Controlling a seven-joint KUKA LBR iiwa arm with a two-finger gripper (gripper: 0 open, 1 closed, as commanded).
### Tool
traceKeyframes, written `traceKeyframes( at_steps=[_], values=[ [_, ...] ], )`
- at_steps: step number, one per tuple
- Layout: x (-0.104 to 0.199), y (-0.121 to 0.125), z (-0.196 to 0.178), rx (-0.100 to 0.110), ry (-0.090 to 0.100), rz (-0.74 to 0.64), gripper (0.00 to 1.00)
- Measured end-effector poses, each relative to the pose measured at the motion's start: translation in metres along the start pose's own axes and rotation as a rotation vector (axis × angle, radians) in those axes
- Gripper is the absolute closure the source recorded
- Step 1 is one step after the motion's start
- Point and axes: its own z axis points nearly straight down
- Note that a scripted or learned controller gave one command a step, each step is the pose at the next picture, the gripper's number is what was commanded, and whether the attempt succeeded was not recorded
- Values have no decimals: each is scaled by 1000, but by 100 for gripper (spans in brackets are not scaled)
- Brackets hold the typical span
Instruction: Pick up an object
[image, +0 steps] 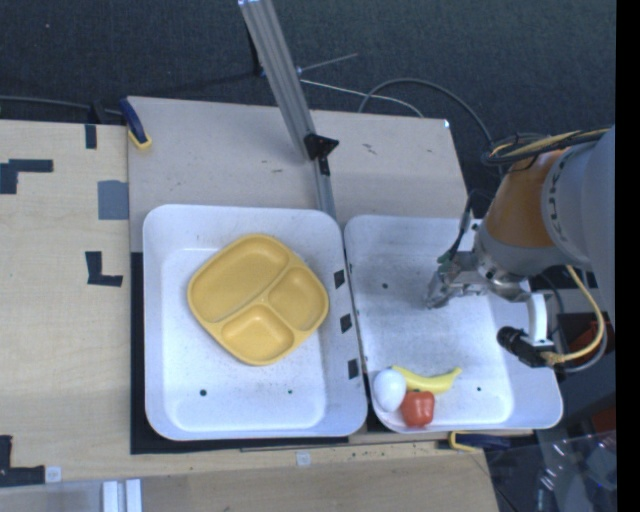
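Observation:
In the right bin (400, 250), near its front edge, lie a white ball-like object (388, 389), a yellow banana (430, 379) and a red pepper-like object (419, 407), all bunched together. My gripper (440, 292) hangs over the middle of the right bin, behind these objects and apart from them. Nothing shows between its fingers. A yellow divided plate (258, 297) lies in the left bin (165, 300).
A slanted metal pole (290, 95) rises from the bench behind the gap between the two bins. Cables (570, 345) hang from the arm at the right edge of the right bin. Wooden bench surface extends to the left.

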Motion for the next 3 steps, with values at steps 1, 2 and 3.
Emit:
traceKeyframes(
  at_steps=[1, 2, 3],
  values=[
    [1, -6, -44, -5, -1, 2, 100],
    [6, -3, -87, -6, -1, 1, 100],
    [6, -2, -141, -8, -2, 1, 100]
  ],
)
